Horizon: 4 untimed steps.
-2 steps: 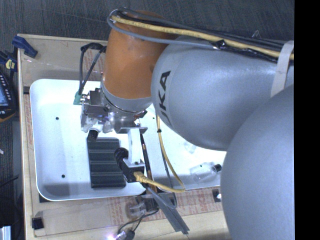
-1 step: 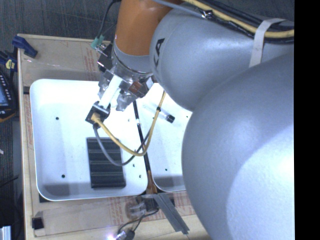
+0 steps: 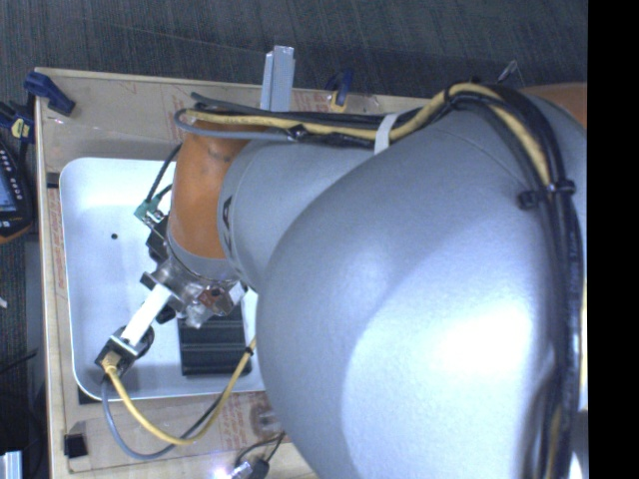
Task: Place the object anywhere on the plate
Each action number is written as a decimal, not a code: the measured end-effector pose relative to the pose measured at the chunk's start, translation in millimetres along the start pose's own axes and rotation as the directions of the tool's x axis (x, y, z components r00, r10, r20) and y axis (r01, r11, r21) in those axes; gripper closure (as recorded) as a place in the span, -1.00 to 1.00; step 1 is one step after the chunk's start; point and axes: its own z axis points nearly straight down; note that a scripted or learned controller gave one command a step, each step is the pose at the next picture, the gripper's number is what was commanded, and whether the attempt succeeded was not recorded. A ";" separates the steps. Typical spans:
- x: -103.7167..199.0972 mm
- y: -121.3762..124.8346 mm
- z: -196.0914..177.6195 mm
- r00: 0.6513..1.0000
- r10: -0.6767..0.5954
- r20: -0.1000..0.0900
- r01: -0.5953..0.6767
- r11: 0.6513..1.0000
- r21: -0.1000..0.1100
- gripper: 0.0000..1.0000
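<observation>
Most of the view belongs to the grey arm (image 3: 419,297), swinging in from the right and covering whatever lies on that side. Next down, the left white bin (image 3: 85,228), its floor bare where it shows, bar a dark speck. Over its near end hangs the gripper (image 3: 210,342), a dark block beneath the orange band (image 3: 195,203); whether it grips anything, I cannot tell. Plate and object: I can't pick out either. My read is that nothing confirms a placement, so the job looks undone.
</observation>
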 end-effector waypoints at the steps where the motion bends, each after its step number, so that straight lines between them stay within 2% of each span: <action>1: 44.8 3.4 -20.2 0.991 -0.133 -0.004 0.133 0.991 -0.003 1.00; 2: 30.1 95.2 25.5 0.999 -0.035 -0.001 0.035 0.999 0.000 1.00; 3: -24.3 133.3 -4.3 0.907 -0.421 -0.002 0.421 0.907 -0.001 1.00; 4: -41.9 37.6 20.7 0.895 -0.445 -0.001 0.445 0.895 -0.001 1.00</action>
